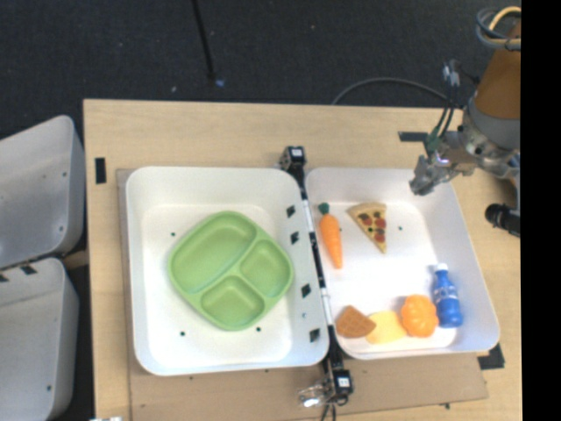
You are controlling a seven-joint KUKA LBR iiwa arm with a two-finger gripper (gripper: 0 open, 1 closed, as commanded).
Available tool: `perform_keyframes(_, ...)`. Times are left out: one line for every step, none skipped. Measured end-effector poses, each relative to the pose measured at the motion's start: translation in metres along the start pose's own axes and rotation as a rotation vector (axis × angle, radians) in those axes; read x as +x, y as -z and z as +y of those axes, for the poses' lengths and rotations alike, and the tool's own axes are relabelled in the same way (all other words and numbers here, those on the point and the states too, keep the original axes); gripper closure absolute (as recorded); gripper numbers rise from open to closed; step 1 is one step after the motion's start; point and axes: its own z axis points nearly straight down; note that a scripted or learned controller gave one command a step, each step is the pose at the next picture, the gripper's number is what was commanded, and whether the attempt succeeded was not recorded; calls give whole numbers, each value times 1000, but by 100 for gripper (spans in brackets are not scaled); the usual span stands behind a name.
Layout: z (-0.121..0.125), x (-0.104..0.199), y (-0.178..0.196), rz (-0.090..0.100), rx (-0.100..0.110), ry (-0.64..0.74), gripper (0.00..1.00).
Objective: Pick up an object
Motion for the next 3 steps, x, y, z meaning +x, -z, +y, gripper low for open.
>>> perform_keyframes(1, -2, 41, 1, 1, 3, 100)
perform_keyframes(2, 52, 26, 3, 6, 7, 100)
perform_keyframes(2, 98, 14, 2, 7, 6, 100)
